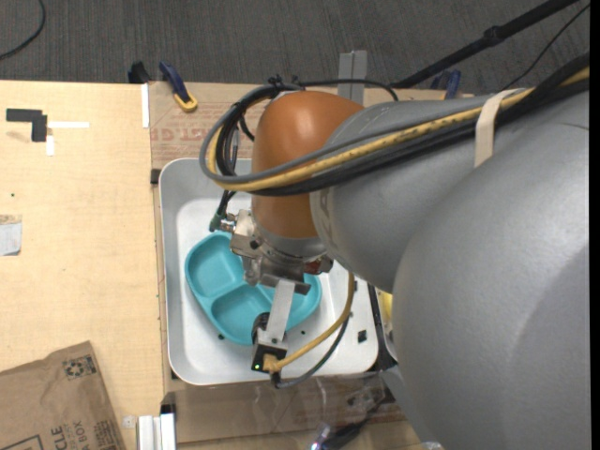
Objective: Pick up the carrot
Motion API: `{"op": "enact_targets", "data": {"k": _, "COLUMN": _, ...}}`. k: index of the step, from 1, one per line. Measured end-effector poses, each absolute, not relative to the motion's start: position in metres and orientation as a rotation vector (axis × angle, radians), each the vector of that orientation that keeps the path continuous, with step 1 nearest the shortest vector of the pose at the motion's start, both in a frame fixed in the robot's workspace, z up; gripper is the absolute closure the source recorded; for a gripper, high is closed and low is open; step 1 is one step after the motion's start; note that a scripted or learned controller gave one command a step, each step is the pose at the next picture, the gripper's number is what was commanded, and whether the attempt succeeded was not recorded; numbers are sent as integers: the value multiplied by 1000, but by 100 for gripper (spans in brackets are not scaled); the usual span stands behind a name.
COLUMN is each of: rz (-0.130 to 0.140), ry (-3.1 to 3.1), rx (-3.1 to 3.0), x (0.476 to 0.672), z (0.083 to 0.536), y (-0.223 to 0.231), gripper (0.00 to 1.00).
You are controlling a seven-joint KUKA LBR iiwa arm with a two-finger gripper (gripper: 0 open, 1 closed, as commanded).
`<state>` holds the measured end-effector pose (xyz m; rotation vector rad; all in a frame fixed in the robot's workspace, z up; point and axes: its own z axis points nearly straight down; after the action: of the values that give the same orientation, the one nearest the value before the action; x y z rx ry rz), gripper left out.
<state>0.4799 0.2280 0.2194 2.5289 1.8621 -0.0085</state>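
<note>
**Robot arm looms over teal dish in bench-top bin**

A grey KUKA arm (469,251), its orange band (295,167) wrapped in loops of black and yellow cable, reaches in from the right and hangs low over a shallow white plastic bin (173,251) on a pale wooden bench (75,232). The arm's bulk covers most of the right half of the scene.

Below the orange band, the metal gripper (278,275) points down at the right-hand part of a teal plastic dish with two compartments (211,275). The dish lies on the bin's floor, near its left wall, and a raised ridge divides the upper hollow from the lower one. The parts of both hollows that can be seen hold nothing.

The wrist blocks the view of the gripper's tip, so whether it is spread wide, drawn narrow or clasping anything cannot be told. The carrot's place cannot be told from this angle either.

Elsewhere on the bench, a sheet of brown cardboard with a printed recycling mark (56,401) lies at the lower left corner, well apart from the bin. A small black L-shaped piece (28,120) sits near the upper left edge. A blue-and-yellow clamp (178,87) grips the bench's far edge, just beyond the bin's top left corner, where dark grey carpet (187,17) begins.
</note>
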Motion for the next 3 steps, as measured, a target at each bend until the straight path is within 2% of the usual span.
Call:
{"op": "enact_targets", "data": {"k": 1, "rz": -10, "ry": 1069, "rx": 2952, "x": 477, "z": 195, "y": 228, "gripper": 100}}
{"op": "enact_targets", "data": {"k": 2, "rz": -1, "ry": 1355, "rx": 2836, "x": 478, "z": 96, "y": 228, "gripper": 100}}
{"op": "enact_targets", "data": {"k": 3, "rz": -7, "ry": 1965, "rx": 2450, "x": 478, "z": 228, "y": 228, "gripper": 100}}
